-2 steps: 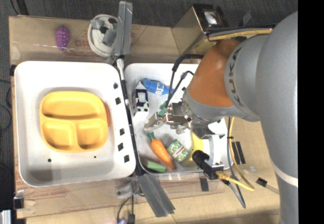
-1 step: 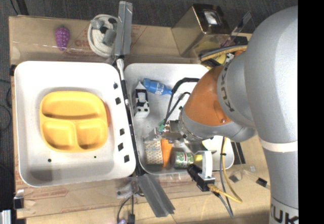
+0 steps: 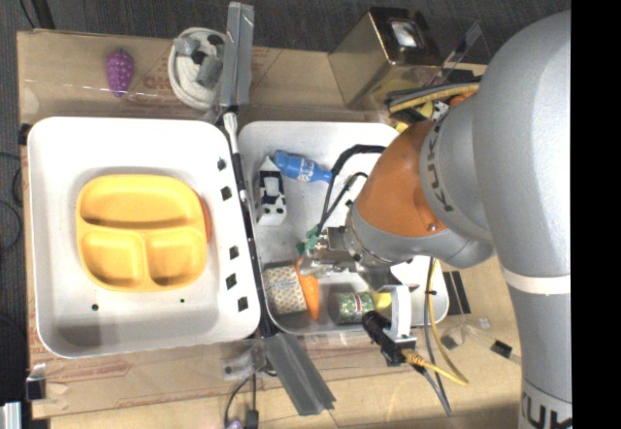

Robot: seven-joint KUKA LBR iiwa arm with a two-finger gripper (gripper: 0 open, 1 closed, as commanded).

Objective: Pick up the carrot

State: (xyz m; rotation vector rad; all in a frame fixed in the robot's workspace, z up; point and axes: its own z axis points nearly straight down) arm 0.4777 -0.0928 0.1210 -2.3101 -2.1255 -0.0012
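One carrot (image 3: 309,291) upright in right bin (image 3: 254,141); fingers (image 3: 312,260) above it, state unclear.

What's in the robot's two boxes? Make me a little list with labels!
left bin: a yellow tray with three sections
right bin: carrot, blue bottle, green bottle, small white and black item
carrot: orange, near the front wall, beside a patterned item
gripper: just above the carrot, fingers hidden
outside the bins: purple grapes

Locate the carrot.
The carrot lies near the front of the right bin, between a patterned can and a green bottle, under the pincer.
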